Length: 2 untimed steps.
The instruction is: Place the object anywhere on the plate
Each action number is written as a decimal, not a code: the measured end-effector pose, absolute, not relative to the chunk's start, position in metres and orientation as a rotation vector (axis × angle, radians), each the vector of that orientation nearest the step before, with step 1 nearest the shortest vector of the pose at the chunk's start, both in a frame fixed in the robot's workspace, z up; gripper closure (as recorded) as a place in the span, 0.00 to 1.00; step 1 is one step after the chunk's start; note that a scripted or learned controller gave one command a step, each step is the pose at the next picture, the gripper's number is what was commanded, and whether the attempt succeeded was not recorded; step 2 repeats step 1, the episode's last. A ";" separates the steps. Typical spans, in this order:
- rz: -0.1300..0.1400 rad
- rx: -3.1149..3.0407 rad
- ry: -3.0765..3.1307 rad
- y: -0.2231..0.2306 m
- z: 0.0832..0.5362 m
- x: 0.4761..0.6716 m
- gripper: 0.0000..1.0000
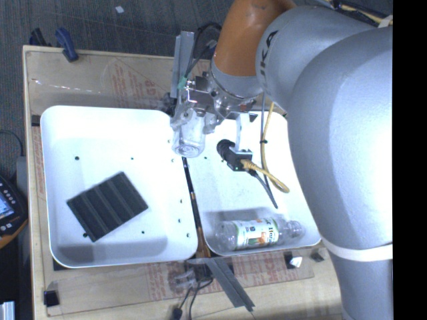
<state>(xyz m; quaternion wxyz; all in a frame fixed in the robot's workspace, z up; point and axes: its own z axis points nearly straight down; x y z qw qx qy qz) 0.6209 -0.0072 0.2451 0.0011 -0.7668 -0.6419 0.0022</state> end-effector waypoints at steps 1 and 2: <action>0.012 -2.499 -1.894 -0.017 0.250 0.604 1.00; 0.012 -2.499 -1.894 -0.017 0.250 0.604 1.00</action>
